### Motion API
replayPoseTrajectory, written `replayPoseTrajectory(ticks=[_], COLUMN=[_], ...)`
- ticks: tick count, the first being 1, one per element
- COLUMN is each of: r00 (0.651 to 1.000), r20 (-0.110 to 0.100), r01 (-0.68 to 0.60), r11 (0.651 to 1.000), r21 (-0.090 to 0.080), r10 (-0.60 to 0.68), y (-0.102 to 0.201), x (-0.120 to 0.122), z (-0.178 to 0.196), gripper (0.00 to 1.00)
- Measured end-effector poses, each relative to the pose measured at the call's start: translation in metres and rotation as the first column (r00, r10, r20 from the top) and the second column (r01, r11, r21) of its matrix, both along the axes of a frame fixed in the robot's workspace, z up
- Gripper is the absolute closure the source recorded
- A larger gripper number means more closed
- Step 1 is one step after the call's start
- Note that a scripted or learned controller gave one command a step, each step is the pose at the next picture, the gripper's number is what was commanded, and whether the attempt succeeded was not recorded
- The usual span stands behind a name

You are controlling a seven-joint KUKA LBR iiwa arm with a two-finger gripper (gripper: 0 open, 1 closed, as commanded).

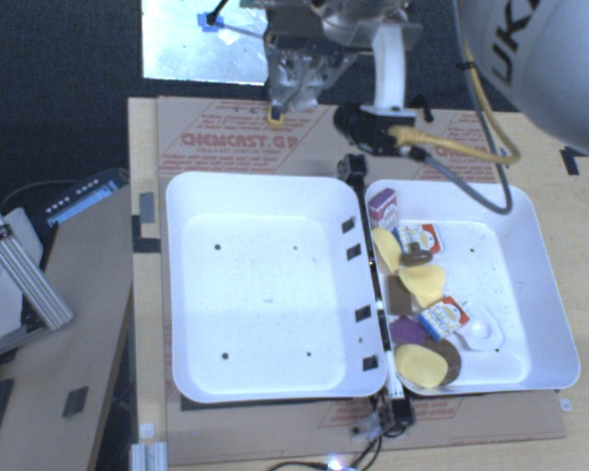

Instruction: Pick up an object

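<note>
My gripper (296, 88) hangs high at the top of the view, above the bench's back edge behind the left bin (191, 204), with nothing seen between its fingers. The right bin (530, 253) holds a cluster of objects along its left side: a small purple-and-white carton (382, 205), a red-and-white packet (419, 235), yellow pieces (385, 249) (424, 283), a second red, white and blue packet (444, 316), a purple item (405, 331), a yellow and brown round piece (424, 364) and a white cup-like item (482, 332).
A black clamp strip (365, 263) runs between the two bins. Cardboard (226, 135) lies under both bins. A grey cable and a yellow cable (461, 150) trail from the arm over the right bin's back edge. A metal frame (20, 273) stands at the left.
</note>
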State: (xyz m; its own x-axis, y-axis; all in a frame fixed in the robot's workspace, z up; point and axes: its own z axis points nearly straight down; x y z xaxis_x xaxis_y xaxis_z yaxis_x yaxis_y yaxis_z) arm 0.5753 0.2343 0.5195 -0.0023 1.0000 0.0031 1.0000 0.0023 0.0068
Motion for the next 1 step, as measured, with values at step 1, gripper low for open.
replayPoseTrajectory(ticks=[1], r00=[1.0], r20=[-0.021], r01=[0.001], r11=[1.0], r21=[-0.008], r10=[-0.001], y=[-0.0004], x=[-0.0392], z=[-0.1424], gripper=[1.0])
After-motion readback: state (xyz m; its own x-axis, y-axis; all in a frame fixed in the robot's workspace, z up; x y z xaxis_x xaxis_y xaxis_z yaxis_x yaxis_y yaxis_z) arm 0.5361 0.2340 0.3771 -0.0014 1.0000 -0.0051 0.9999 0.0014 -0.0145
